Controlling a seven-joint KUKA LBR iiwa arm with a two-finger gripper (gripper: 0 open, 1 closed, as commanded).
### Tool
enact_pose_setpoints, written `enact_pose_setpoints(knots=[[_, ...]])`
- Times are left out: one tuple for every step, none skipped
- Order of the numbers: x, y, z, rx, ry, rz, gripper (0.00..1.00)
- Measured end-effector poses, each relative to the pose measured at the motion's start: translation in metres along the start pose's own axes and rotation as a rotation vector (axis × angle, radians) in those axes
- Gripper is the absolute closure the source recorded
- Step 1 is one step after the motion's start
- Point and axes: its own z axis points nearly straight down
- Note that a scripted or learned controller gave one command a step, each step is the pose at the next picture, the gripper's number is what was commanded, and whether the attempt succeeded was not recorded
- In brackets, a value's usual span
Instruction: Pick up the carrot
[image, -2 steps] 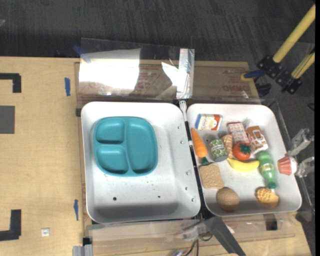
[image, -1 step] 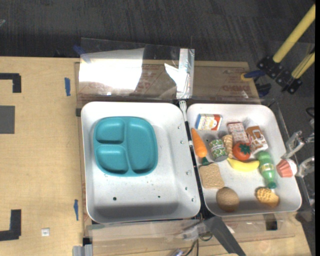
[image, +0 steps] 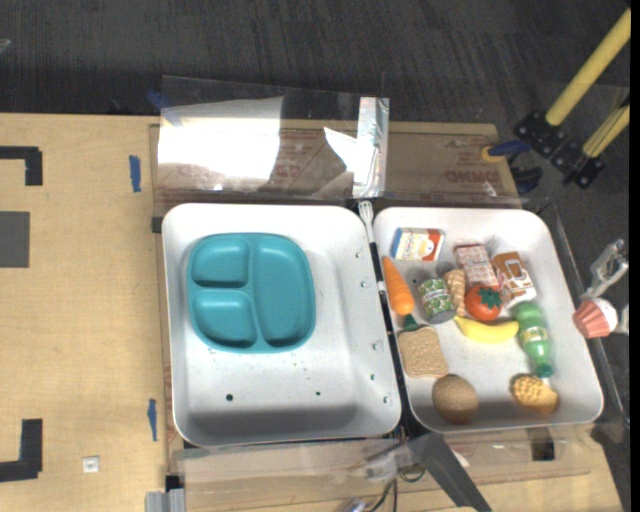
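The carrot (image: 399, 289) lies along the right bin's (image: 570, 300) left wall, beside a small green can (image: 435, 298). Labels on the carton (image: 417, 244) and packets are too small to read. The claw's state cannot be told.

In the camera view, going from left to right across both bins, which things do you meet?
Teal divided plate → carrot → tomato → green bottle. The other toys overlap too much in this order to place.
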Motion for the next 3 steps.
enact_pose_setpoints(knots=[[0.005,0.005,0.111,-0.01,0.006,-0.265,1.0],[-0.004,-0.003,-0.001,-0.001,-0.001,-0.786,1.0],[0.014,0.01,0.12,-0.015,0.0,-1.071,1.0]])
